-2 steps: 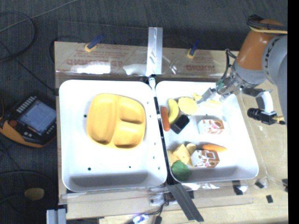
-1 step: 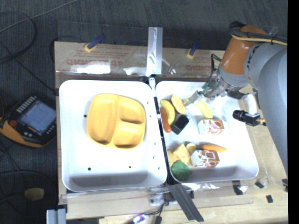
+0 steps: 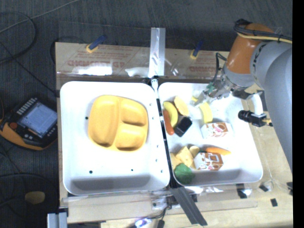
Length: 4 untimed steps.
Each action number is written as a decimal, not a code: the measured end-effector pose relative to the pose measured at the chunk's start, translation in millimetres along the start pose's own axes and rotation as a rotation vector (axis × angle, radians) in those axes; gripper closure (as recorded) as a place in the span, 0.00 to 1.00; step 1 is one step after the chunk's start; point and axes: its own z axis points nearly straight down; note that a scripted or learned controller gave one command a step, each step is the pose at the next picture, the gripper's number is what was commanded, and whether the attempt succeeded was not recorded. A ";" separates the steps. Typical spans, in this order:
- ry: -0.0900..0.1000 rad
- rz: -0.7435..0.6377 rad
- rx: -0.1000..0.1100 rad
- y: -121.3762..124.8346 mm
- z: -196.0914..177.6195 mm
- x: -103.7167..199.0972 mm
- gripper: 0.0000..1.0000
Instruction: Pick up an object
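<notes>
just below-left of the end effector [image 3: 209,92] lies a yellow block [image 3: 205,112].

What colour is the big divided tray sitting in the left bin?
Yellow. The divided plastic tray shows best in the camera view, lying in the shallow white left bin.

A robotics lab or test cell. A wooden bench [image 3: 71,51] with clamped plastic sheeting stands on dark carpet [image 3: 28,184]. Loose cables [image 3: 19,27] and a handheld control pendant [image 3: 31,122] lie beside it.
</notes>
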 end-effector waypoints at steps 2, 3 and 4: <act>0.006 -0.084 0.003 12.4 -60.9 66.2 1.00; 0.008 -0.079 0.002 26.9 -104.1 103.8 1.00; 0.005 -0.161 0.003 24.5 -85.5 96.9 1.00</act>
